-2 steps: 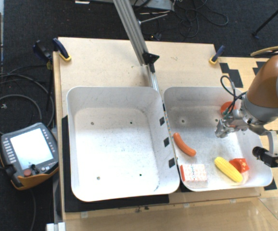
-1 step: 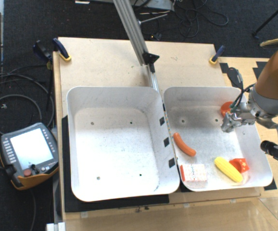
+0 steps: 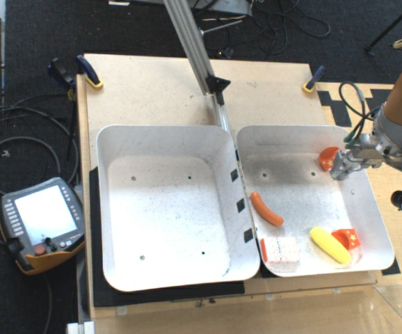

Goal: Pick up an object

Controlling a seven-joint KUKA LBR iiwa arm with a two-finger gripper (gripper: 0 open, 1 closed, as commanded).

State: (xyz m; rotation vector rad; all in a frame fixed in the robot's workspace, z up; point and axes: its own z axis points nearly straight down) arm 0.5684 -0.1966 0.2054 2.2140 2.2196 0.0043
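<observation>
The arm reaches in from the right edge, its orange band high at the frame's border and the grey wrist section just below it. The wrist angles down and leftward, ending in the metallic claw [image 3: 341, 167], which sits low on the right side. A looped cable hangs beside the wrist.

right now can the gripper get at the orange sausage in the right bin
Probably yes. The orange sausage lies alone on the floor of the right bin, apart from the white box and the yellow banana. The gripper hangs over the same bin with nothing between.
</observation>
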